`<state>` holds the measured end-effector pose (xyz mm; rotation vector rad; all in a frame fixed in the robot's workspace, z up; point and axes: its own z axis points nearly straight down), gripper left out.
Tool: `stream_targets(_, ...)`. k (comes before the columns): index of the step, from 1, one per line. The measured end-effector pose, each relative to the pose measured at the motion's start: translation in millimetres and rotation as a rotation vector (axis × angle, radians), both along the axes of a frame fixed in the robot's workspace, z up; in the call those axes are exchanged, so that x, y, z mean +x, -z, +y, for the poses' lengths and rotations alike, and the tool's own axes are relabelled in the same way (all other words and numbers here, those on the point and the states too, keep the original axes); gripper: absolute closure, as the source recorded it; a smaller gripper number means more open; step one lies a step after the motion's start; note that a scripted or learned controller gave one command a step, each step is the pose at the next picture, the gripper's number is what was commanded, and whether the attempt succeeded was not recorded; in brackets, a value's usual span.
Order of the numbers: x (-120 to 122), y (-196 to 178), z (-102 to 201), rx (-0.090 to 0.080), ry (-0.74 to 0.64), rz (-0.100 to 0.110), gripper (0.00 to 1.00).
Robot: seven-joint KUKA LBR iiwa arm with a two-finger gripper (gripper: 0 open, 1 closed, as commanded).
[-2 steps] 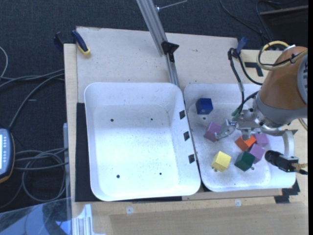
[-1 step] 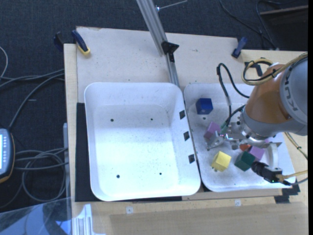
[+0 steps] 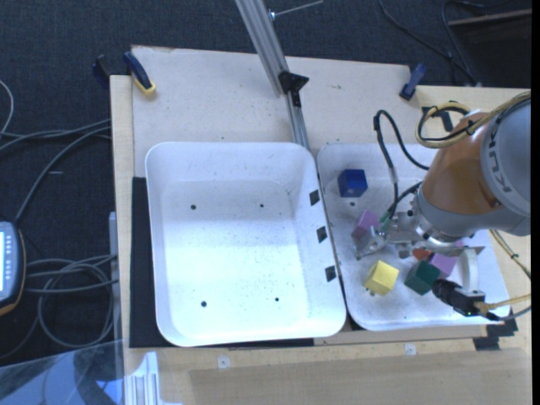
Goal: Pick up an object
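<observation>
No readable writing is seen on any object. The right bin (image 3: pixel 337 226) holds a blue cube (image 3: pixel 353 182) near its far edge, a yellow cube (image 3: pixel 381 278), a green block (image 3: pixel 419 279) and purple blocks (image 3: pixel 368 223), while open room is left in the left bin (image 3: pixel 169 251). The gripper (image 3: pixel 371 241) is lowered beside the purple block; whether its jaws are clenched cannot be told.

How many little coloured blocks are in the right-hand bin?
5 visible: blue block at the back, pale purple block mid-bin, yellow block in front, green block and magenta block beside the arm, which may hide more.
</observation>
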<state>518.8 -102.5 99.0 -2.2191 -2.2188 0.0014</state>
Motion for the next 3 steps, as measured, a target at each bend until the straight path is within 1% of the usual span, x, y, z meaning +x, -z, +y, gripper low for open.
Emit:
stream_targets(1,1.0,-11.2,0.2,0.000,0.000,-0.004,1.00)
stream_targets(2,-1.4,-59.0,-7.9,-0.003,0.000,-0.009,1.00)
stream_targets(3,-3.1,-102.9,-7.0,-0.003,-0.002,-0.009,1.00)
